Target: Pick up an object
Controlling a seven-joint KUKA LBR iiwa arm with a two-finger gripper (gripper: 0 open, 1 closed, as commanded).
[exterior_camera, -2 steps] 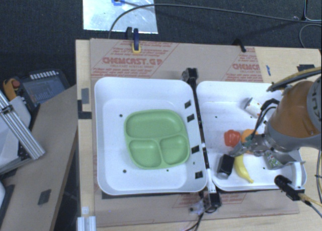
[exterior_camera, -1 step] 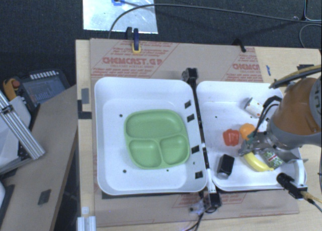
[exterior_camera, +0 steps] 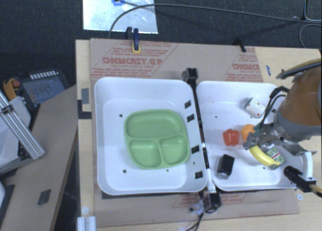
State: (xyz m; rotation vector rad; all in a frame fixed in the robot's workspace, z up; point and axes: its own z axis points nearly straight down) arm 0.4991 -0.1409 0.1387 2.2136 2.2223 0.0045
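The right bin [exterior_camera: 216,99] holds several small objects. A red piece [exterior_camera: 231,137] lies near its middle, and an orange piece [exterior_camera: 247,130] sits just right of it. A yellow banana [exterior_camera: 262,157] lies below them, a black block [exterior_camera: 225,165] rests near the front left corner, and a white piece [exterior_camera: 254,106] lies toward the back. My gripper [exterior_camera: 256,141] hangs low over the bin, right beside the orange piece and just above the banana's left end. The wrist hides part of the banana and the bin's right side.
The left bin [exterior_camera: 108,124] carries a green divided plate [exterior_camera: 154,138]. A black divider strip [exterior_camera: 196,124] runs between the two bins. A control pendant [exterior_camera: 43,88] and a metal rail [exterior_camera: 20,129] lie on the side table at the left.
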